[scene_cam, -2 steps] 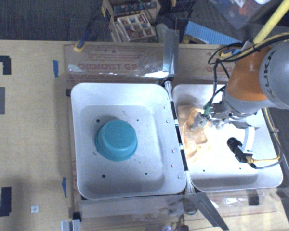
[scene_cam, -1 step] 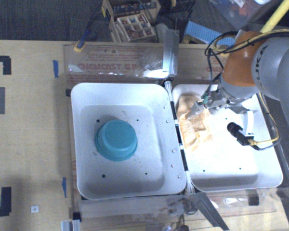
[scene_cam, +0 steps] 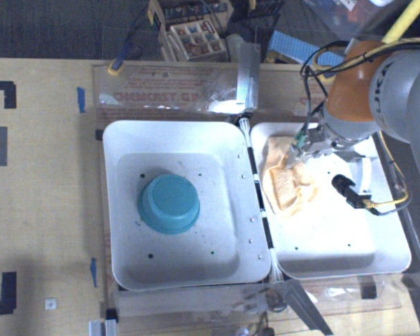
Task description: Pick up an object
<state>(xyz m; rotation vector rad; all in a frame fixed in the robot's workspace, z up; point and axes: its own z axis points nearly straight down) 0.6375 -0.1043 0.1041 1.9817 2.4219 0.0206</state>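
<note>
Gripper is down at the cloth in the right bin, frame centre-right; finger state can't tell. Looks like the grasp step. Next: confirm pinch, then lift straight.

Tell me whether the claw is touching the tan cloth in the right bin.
Touching. The camera view shows the claw meeting the upper edge of the tan cloth, no gap between them.

Grey arm is reaching in from the right, orange-banded wrist angling down-left, claw pointing low.
</note>
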